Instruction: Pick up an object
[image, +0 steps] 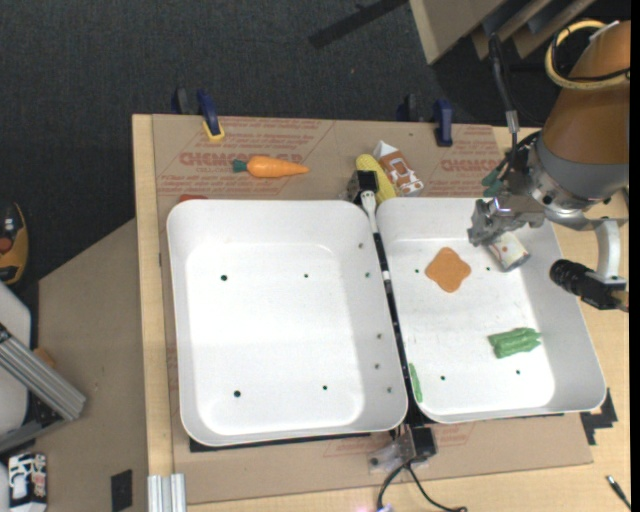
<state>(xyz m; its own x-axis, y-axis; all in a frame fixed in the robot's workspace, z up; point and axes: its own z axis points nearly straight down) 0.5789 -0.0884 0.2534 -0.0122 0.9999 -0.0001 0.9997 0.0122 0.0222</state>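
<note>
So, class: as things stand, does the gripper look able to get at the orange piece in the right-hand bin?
Probably yes. The gripper hangs over the right bin, just beside the orange piece, which lies flat and apart from the green item; nothing sits between them.

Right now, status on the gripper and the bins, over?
Gripper over right bin's far end, nothing seen in it. Orange piece and green piece lie loose in that bin. Carrot outside, behind left bin.
</note>
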